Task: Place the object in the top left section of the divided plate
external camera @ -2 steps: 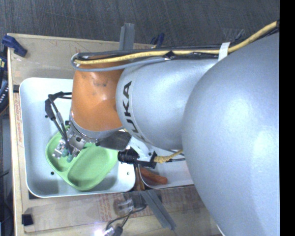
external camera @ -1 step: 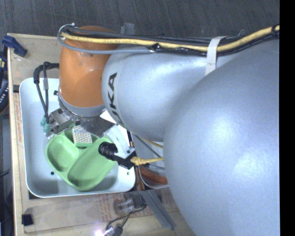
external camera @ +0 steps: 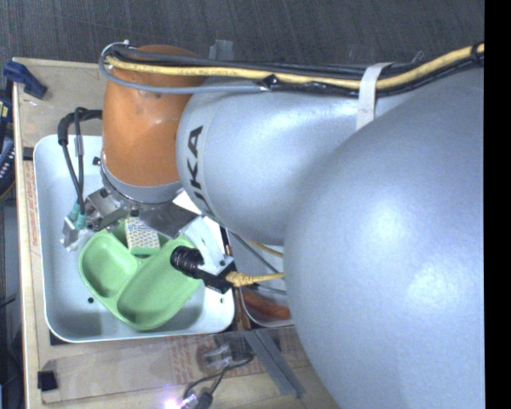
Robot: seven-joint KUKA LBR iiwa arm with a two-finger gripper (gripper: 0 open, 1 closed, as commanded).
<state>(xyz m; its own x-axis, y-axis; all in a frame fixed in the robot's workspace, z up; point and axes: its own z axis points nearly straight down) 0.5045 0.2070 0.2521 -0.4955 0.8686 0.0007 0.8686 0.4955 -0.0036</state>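
Your shallow white plastic bin on the wooden worktop holds the green divided plastic plate. Right at the plate's upper edge there's a small speckled pale block, tucked under the pincer. Can't tell if the pincer is clamped or released. The big grey arm with its orange band covers everything right of the plate.

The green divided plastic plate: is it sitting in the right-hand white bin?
No. The green divided plastic plate lies in the left white bin, beneath the arm's wrist.
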